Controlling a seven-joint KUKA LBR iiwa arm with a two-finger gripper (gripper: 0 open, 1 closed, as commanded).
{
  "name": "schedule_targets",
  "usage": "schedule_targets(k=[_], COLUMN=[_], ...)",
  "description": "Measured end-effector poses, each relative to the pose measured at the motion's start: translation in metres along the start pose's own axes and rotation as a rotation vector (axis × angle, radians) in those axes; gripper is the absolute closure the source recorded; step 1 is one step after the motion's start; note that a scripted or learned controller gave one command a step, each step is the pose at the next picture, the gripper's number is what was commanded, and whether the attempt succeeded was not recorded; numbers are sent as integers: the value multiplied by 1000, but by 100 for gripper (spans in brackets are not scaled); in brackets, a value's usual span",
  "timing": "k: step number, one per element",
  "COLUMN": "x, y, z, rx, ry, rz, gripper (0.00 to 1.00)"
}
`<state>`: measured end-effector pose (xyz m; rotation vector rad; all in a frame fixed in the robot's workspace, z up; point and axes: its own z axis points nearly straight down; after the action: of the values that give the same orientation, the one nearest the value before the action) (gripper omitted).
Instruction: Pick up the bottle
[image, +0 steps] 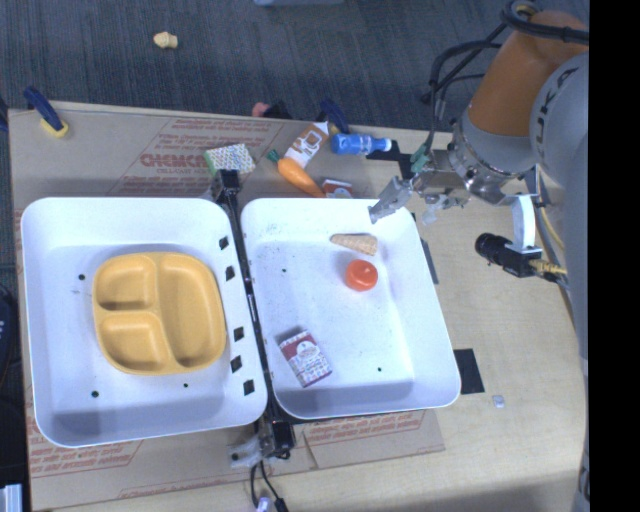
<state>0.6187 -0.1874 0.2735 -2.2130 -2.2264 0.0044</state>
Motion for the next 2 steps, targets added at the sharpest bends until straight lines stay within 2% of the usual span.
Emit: schedule_targets(k=[1, 2], x=[22, 22], y=[-20, -19], z=[139, 128], rx=[2, 2], ry=[1, 0], rz=[-24, -28], gripper=[0, 100])
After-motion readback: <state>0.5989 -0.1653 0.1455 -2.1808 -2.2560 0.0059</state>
